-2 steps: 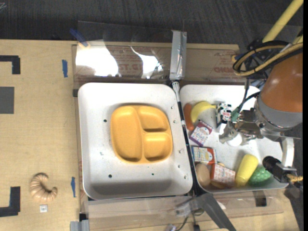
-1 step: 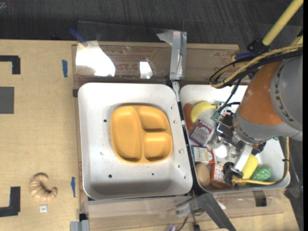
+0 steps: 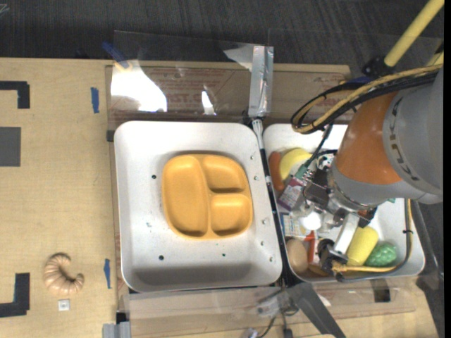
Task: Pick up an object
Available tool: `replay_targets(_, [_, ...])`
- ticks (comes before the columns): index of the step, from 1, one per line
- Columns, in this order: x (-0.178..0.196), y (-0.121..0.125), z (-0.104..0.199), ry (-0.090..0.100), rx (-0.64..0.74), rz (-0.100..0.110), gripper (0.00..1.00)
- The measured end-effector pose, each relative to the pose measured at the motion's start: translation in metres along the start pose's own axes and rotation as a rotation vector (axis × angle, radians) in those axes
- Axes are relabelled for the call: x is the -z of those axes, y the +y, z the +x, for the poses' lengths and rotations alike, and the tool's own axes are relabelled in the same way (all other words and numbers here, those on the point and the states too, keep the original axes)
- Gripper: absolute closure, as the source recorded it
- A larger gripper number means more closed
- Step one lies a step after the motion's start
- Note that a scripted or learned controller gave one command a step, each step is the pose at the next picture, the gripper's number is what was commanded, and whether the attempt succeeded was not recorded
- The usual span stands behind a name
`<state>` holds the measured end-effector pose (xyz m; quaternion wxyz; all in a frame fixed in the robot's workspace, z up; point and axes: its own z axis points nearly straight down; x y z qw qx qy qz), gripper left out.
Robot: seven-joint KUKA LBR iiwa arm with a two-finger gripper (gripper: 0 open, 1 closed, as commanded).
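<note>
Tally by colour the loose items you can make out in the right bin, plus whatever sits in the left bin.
Yellow, right bin: 2, a round one and an oblong one
Green, right bin: 1
Orange divided tray, left bin: 1
Total: 4; the arm hides others.

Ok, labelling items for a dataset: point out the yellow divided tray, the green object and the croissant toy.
yellow divided tray (image 3: 206, 193), camera view, central divider.
green object (image 3: 384, 253), camera view, bumpy top.
croissant toy (image 3: 62, 273), camera view, curved middle.
</note>
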<state>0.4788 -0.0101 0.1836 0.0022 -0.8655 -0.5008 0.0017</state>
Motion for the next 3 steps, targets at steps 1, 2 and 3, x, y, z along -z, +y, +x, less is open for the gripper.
replay_targets(1, [0.052, -0.009, 0.017, 0.0, 0.372, -0.007, 1.0])
replay_targets(2, [0.03, 0.004, -0.008, -0.002, 0.327, 0.0, 1.0])
replay_targets(3, [0.065, 0.011, -0.017, -0.001, 0.569, -0.009, 1.0])
